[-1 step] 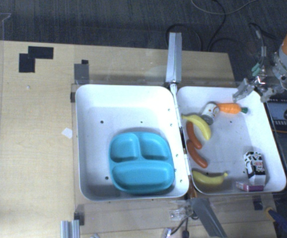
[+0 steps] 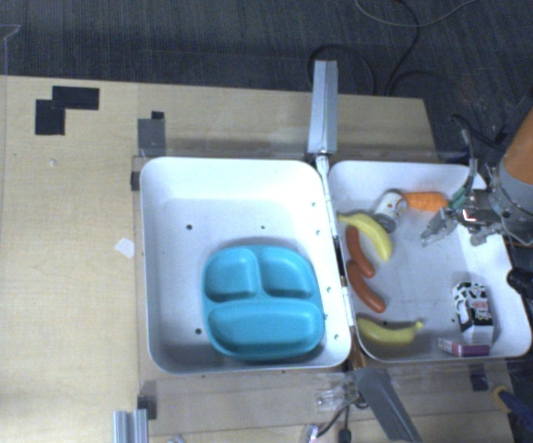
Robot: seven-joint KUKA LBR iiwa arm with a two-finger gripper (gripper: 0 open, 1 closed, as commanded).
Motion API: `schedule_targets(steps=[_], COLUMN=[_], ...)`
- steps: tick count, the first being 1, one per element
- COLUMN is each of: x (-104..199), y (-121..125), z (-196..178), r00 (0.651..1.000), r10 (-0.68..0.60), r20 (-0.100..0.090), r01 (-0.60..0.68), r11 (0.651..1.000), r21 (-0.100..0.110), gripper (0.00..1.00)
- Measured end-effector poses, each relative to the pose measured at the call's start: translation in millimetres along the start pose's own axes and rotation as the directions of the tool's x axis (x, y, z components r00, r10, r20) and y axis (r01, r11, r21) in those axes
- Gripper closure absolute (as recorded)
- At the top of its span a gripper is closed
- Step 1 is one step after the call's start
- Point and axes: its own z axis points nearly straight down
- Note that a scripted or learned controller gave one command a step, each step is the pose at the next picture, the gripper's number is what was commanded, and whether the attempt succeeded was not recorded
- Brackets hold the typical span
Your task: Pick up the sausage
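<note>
The sausage (image 2: 362, 268) lies along the right bin's (image 2: 428, 335) left wall, wedged between two bananas, while the gripper (image 2: 444, 226) hovers well apart with jaws I cannot tell open or clenched, so a descent risks grabbing a banana (image 2: 371, 233) instead.

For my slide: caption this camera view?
Pincer above the right bin, sausage unlifted near two bananas.

Robot lab: wood counter (image 2: 64, 247), two white bins (image 2: 239, 178) in metal brackets (image 2: 323, 109), loose cable (image 2: 405, 12) on carpet.
</note>
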Motion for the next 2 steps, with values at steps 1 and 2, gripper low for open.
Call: schedule_targets(steps=[1,2], x=[-22,8], y=[-69,-35], z=[83,83], r00=[0.999,0.997], r10=[0.045,-0.075], r20=[0.002,0.003], r01=[-0.045,0.075], r11=[0.999,0.997], r21=[-0.009,-0.011], gripper=[0.0,0.0])
